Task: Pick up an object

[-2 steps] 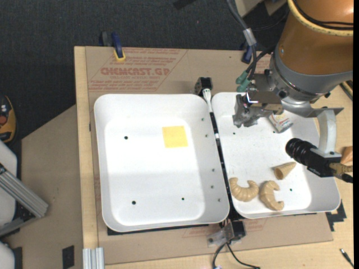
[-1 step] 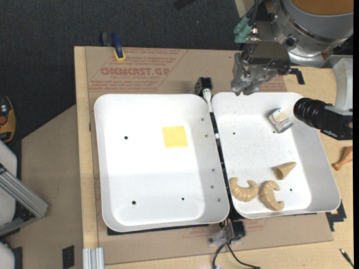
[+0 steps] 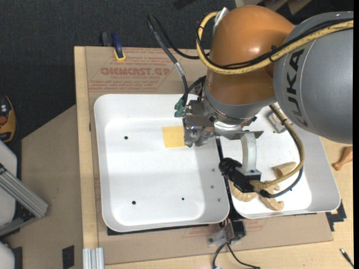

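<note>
A pale yellow square [image 3: 173, 137] lies in a white bin [image 3: 146, 206] on brown board [image 3: 134, 69] printed with red lettering.

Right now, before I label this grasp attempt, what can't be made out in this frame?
- Gripper fingers: hidden under the arm's wrist in the camera view, beside the yellow square; contact with it cannot be judged.
- Right bin: the arm hides most of it.
- Tan curved object: partly hidden by cables and a black clip; its full shape is unclear.
- Wooden object: cut off by the right edge.
</note>
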Action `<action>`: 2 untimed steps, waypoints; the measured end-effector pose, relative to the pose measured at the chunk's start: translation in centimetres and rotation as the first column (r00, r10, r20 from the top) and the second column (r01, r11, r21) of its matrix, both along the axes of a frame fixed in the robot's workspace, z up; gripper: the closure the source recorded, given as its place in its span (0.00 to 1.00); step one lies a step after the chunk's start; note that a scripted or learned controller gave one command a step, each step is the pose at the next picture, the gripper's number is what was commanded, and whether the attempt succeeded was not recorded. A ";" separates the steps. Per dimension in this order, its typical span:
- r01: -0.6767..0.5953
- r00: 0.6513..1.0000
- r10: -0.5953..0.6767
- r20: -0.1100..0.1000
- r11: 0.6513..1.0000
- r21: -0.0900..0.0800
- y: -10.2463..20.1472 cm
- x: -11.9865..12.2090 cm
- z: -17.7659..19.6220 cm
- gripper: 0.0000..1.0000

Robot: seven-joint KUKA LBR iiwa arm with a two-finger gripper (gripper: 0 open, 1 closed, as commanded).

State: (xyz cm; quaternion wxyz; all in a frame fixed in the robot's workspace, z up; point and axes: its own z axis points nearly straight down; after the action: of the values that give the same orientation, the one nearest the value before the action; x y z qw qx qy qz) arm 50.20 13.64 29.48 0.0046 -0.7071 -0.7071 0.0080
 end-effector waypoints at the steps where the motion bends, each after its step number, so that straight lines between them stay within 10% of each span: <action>1: 0.005 1.000 -0.005 0.022 1.000 0.004 -4.7 -0.7 3.1 1.00; 2: -0.005 0.999 0.005 0.035 1.000 0.010 -0.9 0.0 15.7 1.00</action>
State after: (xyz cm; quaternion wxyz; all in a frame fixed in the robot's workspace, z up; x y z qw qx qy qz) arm 50.18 12.79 45.16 -0.0041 -0.7053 -0.7088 -0.0078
